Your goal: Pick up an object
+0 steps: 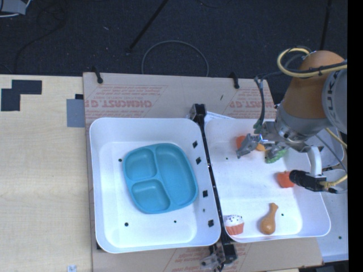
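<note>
While glossy and three-welled, blue plastic plate [160,177], rounded corners.

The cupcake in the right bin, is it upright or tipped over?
Upright: the cupcake stands on its pink wrapper, white frosting on top, at the right bin's near-left corner.

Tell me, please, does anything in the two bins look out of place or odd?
Nothing stands out. The blue divided plate lies flat in the left bin; the cupcake and drumstick rest apart in the right bin.
</note>
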